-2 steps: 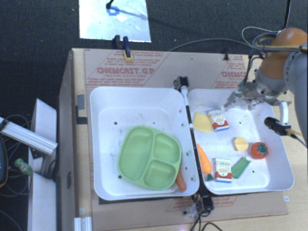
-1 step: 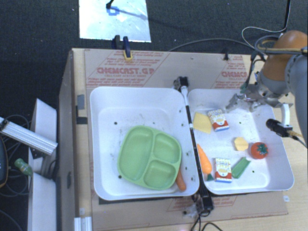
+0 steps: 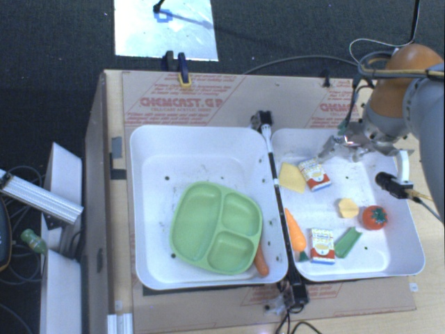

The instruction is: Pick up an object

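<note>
My gripper (image 3: 353,145) hangs over the back of the right bin (image 3: 410,256), below the orange band of the arm. Just left of and in front of it lies a small red and white carton (image 3: 315,174), next to a yellow cheese wedge (image 3: 292,178). Further forward are a small yellow piece (image 3: 348,207), a red tomato (image 3: 374,217), an orange carrot (image 3: 295,231), a second carton (image 3: 322,245) and a green strip (image 3: 348,242). The gripper touches none of them.
The left bin (image 3: 149,186) holds a green divided plate (image 3: 217,227) and a brownish sausage-like piece (image 3: 261,263) by its front right corner. A ridge (image 3: 272,172) separates the bins. Cables run near the right bin's right wall (image 3: 400,186).
</note>
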Controlling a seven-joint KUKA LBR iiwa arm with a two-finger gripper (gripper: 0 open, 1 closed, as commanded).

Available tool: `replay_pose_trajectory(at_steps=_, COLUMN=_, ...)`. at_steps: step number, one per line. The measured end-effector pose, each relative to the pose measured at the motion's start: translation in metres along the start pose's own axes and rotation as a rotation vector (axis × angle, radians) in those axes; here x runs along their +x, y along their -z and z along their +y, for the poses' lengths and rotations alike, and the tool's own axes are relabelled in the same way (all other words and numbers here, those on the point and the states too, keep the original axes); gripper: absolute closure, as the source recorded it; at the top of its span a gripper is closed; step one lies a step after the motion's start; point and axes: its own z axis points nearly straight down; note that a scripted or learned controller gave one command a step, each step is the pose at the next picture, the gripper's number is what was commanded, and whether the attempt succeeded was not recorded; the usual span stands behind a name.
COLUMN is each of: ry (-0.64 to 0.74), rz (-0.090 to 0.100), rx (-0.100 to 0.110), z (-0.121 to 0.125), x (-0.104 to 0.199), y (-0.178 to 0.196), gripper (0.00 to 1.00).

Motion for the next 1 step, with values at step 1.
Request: replay_pose_trajectory(at_steps=1, ry=-0.002, rz=-0.001, rx=-0.001, z=0.0000, x=-0.0183, y=0.0006, gripper=0.00)
